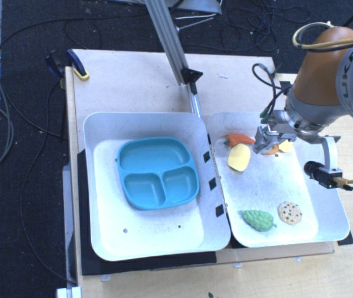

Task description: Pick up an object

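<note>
Nearest the camera, a bumpy green leafy piece and a round speckled cookie lie in the right bin. Smooth and yellow, a rounded fruit sits just left of the gripper, beside an orange carrot-like piece. A glossy blue compartment tray fills the left bin.

My arm enters from the camera view's right, its orange band uppermost and the grey wrist angled down and leftward. My pincer sits low at the end of that wrist, pointing downward. A black cable loops beside the wrist.
</note>
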You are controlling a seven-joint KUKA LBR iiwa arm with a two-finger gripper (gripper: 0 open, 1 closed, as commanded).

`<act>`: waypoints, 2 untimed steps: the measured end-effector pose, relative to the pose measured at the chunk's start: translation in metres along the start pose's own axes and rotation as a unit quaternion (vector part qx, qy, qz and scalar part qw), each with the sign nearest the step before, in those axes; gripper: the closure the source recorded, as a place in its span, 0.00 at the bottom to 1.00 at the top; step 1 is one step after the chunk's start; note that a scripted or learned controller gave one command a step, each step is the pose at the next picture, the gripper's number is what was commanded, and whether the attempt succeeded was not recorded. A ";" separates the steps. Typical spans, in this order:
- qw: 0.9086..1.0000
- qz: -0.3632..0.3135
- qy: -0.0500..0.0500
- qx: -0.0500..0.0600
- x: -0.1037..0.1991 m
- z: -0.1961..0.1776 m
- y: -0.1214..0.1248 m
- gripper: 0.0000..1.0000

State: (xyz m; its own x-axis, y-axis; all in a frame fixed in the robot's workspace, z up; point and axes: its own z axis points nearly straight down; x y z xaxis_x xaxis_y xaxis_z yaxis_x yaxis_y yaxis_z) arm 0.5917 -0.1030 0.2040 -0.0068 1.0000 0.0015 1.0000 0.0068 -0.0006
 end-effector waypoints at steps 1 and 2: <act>1.000 0.000 0.000 0.000 0.050 0.005 0.001 1.00; 1.000 -0.001 0.000 0.000 0.103 -0.006 -0.011 1.00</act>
State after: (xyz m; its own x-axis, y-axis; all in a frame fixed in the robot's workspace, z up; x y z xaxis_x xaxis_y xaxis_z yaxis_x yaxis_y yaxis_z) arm 0.5798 0.0001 0.2101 -0.0080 1.0000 0.0024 1.0000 0.0080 -0.0007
